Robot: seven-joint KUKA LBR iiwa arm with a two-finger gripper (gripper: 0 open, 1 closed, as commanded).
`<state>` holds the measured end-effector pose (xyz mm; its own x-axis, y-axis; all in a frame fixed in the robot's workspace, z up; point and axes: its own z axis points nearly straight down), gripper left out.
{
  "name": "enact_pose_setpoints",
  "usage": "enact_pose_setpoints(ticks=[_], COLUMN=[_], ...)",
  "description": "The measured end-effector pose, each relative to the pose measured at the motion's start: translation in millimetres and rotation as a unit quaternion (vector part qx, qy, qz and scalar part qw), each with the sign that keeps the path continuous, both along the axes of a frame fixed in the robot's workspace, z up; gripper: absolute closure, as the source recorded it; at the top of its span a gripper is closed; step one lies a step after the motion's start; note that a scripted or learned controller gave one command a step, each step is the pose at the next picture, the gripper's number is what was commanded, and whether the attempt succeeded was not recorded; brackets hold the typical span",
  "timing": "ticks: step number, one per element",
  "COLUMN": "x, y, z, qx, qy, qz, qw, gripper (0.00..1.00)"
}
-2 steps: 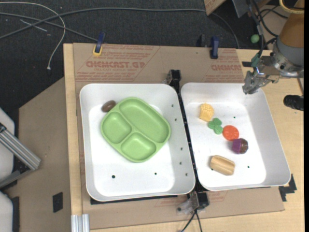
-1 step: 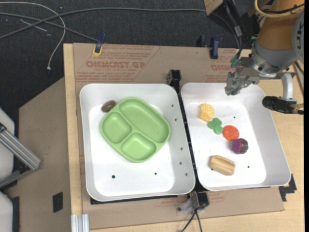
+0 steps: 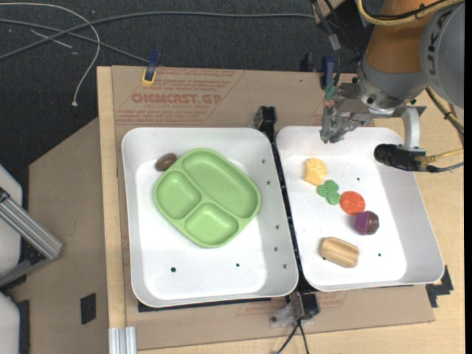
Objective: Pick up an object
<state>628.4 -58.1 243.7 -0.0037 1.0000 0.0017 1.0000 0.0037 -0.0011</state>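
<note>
the hand [image 3: 333, 133] hangs over the back edge of the right bin [image 3: 413, 271]; whether it is open or closed, i cannot tell. in that bin lie a yellow corn [image 3: 315, 171], green piece [image 3: 329, 192], tomato [image 3: 352, 202], purple piece [image 3: 366, 222] and bread roll [image 3: 339, 251].

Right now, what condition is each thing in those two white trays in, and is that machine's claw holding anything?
End effector: above the right bin's far edge, nothing between its fingers.
Green plate: flat in the left bin, compartments bare.
Brown lump: loose beside the plate.
Corn: lying loose in the right bin.
Green toy: loose, touching the tomato.
Tomato: loose.
Purple toy: loose.
Bread roll: on its side.
</note>
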Motion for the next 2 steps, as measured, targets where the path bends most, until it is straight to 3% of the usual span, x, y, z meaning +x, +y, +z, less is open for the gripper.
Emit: enact_pose_setpoints(ticks=[2], x=[14], y=[102], z=[-2], qx=[-0.0007], qy=[-0.001], qz=[-0.001], qw=[1.0000], gripper=[1.00])
